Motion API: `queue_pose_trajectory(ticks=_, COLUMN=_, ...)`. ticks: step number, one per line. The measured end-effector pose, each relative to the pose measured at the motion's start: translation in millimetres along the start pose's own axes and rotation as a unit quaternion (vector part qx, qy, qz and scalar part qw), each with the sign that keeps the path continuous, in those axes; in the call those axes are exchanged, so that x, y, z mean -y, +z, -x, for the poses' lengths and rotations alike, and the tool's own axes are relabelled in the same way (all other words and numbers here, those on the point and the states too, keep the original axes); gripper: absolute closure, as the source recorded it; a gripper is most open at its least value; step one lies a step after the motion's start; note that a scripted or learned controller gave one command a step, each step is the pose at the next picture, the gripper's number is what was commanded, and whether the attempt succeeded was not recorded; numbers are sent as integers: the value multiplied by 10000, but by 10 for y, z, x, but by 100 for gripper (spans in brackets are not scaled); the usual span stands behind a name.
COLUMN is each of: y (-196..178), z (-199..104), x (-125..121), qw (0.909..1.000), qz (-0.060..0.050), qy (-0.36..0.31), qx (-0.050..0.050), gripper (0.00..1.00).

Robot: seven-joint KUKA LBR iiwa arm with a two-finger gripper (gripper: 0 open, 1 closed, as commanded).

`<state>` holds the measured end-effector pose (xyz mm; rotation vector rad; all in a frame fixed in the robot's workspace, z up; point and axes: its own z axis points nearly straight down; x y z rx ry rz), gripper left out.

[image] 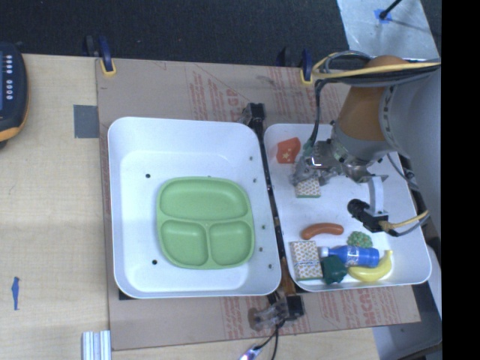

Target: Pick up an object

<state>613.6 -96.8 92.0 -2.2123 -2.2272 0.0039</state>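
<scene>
Two fingers of the gripper (pixel 309 172) hang low in the right bin (pixel 417 277), seemingly right over a small tan block (pixel 307 189); whether they are apart or together I cannot tell. Just beside them lies a red piece (pixel 287 151). Nearer the front edge sit a sausage (pixel 322 231), a checkered box (pixel 305 259), a blue bottle (pixel 352 256) and a banana (pixel 373 270). The left bin (pixel 127 201) holds a green divided plate (pixel 205 221).
</scene>
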Motion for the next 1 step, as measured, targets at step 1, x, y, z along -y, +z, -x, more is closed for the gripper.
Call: queue_pose_trajectory(ticks=1, y=-1008, z=-744, x=106, qw=10000, qz=9, qy=5, qx=-4, gripper=100)
